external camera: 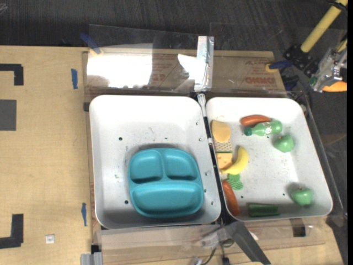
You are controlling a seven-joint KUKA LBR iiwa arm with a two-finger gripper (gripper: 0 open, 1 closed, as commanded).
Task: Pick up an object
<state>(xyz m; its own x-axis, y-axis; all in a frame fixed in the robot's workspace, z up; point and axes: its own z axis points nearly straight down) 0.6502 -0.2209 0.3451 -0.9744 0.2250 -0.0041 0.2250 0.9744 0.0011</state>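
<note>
The gripper [331,73] is hovering beyond the right bin's [314,142] far right corner; its finger state is indiscernible. The banana [238,160] is lying well down-left of it, long axis running diagonally.

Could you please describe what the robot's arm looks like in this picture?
At the view's right edge, the arm appears as a small, pale grey, metallic-looking part with dark gaps in it. An orange patch runs along its lower side, and there is a tiny green spot at its left. It is too blurred to make out any cables or markings.
</note>
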